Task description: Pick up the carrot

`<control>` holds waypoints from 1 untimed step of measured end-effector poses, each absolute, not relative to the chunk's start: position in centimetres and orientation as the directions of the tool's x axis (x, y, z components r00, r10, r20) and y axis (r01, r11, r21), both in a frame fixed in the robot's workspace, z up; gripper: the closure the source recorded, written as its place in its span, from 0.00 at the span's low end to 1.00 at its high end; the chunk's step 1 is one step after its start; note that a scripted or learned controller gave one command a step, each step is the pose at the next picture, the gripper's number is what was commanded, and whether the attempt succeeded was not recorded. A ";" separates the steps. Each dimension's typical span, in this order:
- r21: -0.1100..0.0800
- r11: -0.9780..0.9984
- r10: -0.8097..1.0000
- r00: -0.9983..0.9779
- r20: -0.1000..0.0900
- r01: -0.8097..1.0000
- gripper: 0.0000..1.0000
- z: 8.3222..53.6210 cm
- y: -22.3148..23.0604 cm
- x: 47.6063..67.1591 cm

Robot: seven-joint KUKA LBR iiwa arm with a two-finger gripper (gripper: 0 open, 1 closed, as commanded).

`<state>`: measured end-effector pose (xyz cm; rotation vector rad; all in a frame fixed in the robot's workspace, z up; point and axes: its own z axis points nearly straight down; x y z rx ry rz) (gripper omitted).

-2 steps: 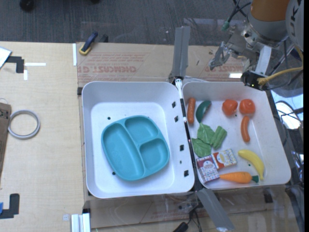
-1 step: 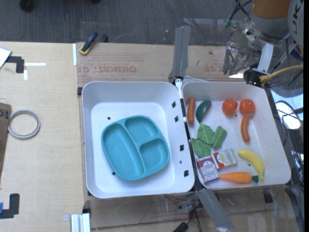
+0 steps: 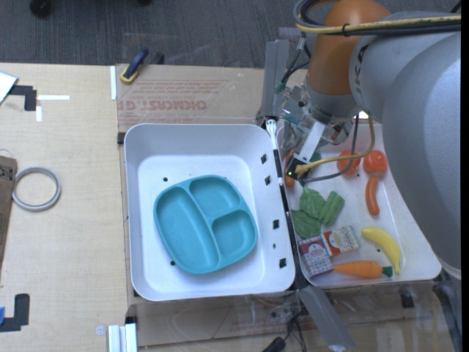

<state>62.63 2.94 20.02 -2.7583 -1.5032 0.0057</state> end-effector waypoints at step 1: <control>0.000 -0.788 0.616 0.788 -0.004 0.616 1.00 33.3 4.4 65.0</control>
